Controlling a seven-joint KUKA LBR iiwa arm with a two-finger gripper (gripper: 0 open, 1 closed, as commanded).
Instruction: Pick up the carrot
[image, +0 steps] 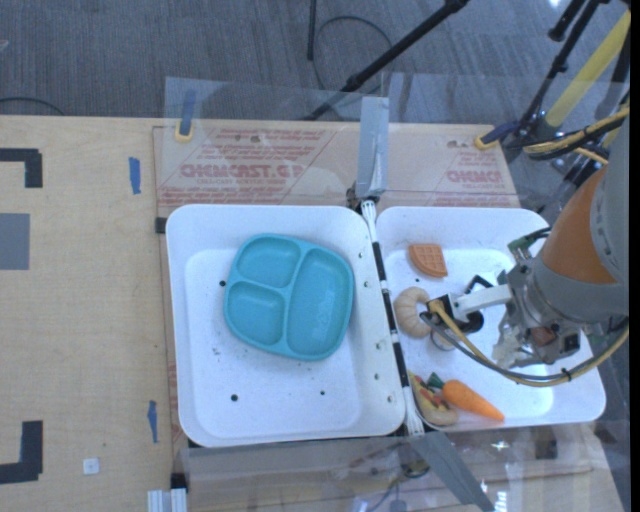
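— Where is the carrot (472, 399)?
— At the front of the right bin (490, 245) (green top toward the divider), just in front of the gripper (513, 347) and apart from it.
— Is the gripper parted or closed?
— Can't tell from this angle.

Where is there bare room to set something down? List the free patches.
Left bin: bare floor between the teal plate and the near rim. Right bin: small patch right of the waffle, by the far rim. Crowded around the bun, carrot and gripper.

The tray (290, 297) lies in the left bin (200, 330), the carrot (473, 400) in the right bin (560, 398).
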